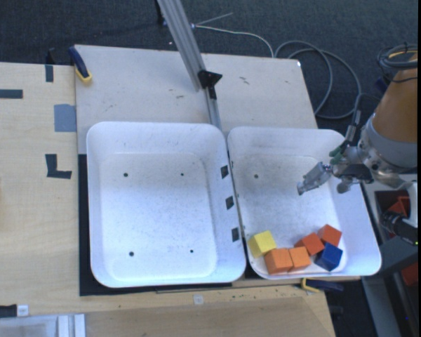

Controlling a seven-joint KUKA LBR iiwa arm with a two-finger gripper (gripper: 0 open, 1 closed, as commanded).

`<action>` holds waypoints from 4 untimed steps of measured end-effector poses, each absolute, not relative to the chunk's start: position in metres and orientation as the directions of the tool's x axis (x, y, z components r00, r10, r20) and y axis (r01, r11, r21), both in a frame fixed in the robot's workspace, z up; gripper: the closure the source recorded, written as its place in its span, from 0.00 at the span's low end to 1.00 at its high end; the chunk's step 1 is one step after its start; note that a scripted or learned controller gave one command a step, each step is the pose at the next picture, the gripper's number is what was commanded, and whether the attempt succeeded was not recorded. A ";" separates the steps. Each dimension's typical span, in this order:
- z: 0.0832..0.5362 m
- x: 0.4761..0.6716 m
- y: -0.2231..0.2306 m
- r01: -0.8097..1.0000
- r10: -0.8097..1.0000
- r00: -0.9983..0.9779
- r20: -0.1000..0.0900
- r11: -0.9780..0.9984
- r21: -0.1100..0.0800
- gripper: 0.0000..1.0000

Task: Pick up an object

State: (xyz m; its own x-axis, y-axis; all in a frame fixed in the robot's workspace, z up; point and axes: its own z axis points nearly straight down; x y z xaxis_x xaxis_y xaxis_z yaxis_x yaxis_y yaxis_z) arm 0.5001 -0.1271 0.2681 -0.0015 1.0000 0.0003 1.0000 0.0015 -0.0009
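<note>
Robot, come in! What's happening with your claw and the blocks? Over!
Gripper over right bin, holding nothing. Blocks piled in that bin's near corner, untouched. Nothing in the way.

Grey arm [379,156], orange band, metallic gripper [313,179]

Even, diffuse light is falling from overhead, leaving the two shallow white plastic bins [161,135] looking bright and slightly washed out, without hard glare. Soft, faint shadows are lying under the bin rims. The picture is appearing grainy and mildly soft throughout, while the dark speckled carpet [281,9] is reading dim.
</note>
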 end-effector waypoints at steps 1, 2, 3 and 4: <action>0.133 0.549 -0.092 1.000 1.000 -0.003 0.001 0.003 -0.007 0.00; 0.195 0.566 -0.025 1.000 1.000 -0.008 0.002 0.008 0.004 0.00; 0.191 0.574 0.010 1.000 1.000 -0.006 0.001 0.006 -0.002 0.00; 0.213 0.634 0.024 1.000 1.000 -0.004 0.000 0.004 0.004 0.00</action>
